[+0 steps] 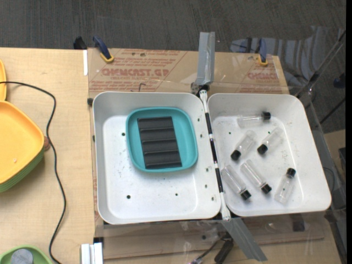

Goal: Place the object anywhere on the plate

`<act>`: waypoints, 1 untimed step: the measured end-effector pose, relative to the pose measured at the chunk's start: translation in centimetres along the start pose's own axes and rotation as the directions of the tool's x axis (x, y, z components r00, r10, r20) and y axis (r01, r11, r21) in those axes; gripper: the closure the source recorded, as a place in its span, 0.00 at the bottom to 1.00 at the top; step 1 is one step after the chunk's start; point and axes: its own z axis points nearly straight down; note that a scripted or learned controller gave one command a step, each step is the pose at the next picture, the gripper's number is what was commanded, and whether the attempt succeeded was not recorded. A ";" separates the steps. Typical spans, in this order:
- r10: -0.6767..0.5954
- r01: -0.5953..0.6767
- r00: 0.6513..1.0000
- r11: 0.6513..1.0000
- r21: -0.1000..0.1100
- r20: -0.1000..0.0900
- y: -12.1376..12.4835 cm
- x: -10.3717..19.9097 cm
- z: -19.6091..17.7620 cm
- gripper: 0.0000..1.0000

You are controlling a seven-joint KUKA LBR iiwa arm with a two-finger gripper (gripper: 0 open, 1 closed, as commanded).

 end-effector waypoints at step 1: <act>-0.001 0.001 1.000 1.000 -0.002 -0.002 0.2 1.5 -0.1 0.00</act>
